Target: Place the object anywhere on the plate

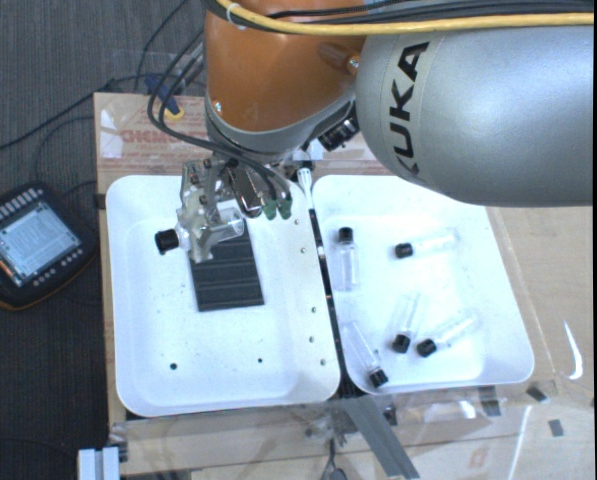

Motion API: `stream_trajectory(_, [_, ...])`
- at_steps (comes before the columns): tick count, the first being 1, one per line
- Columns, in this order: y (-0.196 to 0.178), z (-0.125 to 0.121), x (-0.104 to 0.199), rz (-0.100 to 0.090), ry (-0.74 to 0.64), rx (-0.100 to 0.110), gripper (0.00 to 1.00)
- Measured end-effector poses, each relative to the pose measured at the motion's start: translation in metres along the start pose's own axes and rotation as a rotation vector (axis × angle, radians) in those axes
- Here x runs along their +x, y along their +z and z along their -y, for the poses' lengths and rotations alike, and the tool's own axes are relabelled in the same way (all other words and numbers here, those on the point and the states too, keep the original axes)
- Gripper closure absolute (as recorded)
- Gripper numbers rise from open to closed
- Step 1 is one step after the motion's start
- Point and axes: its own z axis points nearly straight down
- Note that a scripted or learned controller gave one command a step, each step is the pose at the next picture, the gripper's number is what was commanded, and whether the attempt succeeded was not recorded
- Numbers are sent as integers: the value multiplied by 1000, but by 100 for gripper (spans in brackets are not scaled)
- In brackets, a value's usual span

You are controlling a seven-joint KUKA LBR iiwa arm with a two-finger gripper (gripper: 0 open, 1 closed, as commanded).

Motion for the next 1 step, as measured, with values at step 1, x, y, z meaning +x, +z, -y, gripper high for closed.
stream_trajectory(1, [120, -14, 53, -3, -211, 0, 100])
